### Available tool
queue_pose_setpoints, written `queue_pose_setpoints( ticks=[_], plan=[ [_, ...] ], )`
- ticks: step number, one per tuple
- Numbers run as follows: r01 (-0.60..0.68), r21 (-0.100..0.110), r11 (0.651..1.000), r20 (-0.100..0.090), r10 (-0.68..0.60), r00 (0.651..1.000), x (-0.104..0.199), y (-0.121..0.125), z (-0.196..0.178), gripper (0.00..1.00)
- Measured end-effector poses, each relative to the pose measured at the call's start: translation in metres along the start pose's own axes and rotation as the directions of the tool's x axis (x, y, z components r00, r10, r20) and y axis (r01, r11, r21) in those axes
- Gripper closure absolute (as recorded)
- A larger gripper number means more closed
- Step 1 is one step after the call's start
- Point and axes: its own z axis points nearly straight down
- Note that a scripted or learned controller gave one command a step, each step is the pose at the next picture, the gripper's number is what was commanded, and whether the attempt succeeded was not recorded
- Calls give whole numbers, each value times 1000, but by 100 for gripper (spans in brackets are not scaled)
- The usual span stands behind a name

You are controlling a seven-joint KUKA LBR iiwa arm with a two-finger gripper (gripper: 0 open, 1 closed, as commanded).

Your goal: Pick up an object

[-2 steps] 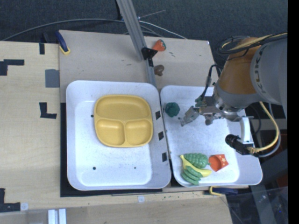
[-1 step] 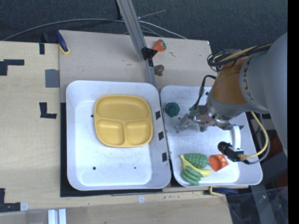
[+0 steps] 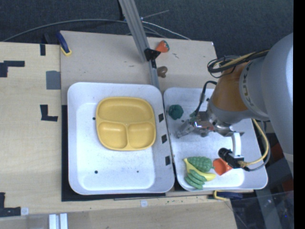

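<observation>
- The left bin (image 3: 81, 128) is sitting on the bench with a yellow divided plate (image 3: 126, 123) lying flat in its upper half; the plate is looking rigid and smooth, so its raised rim would be the likeliest place to pinch it.
- The right bin (image 3: 255, 175) is lying just beside the left one, the two touching along the middle seam.
- A small dark green object (image 3: 176, 111) is resting near the right bin's upper left corner, apart from everything else; it is looking light and compact, perhaps soft, and could be taken across its middle.
- The gripper (image 3: 183, 130) is reaching into the right bin just below and right of that green object, not touching it; nothing is showing between the fingers, and whether they are spread or closed I cannot tell.
- A cluster of toy food is lying at the right bin's near edge: a bumpy green piece (image 3: 200, 164) on a yellow piece (image 3: 208, 176), a ridged green piece (image 3: 194, 179) below, and an orange-red piece (image 3: 220, 166) to their right; all are appearing light and hard, likely slippery plastic, and crowded enough to make a clean grip awkward.
- No brands, labels or readable writing are showing anywhere.
</observation>
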Motion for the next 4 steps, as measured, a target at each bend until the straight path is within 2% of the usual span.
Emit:
queue_pose_setpoints(
  ticks=[1,2,3,4],
  plan=[
    [1,1,1000,-1,-1,1000,1,0,-10,100],
    [-1,-3,1000,-1,1,1000,-3,-9,-62,100],
    [1,-6,1000,-1,-1,1000,1,-2,-123,100],
    [0,-3,1000,-1,0,1000,2,-1,-151,100]
  ],
)
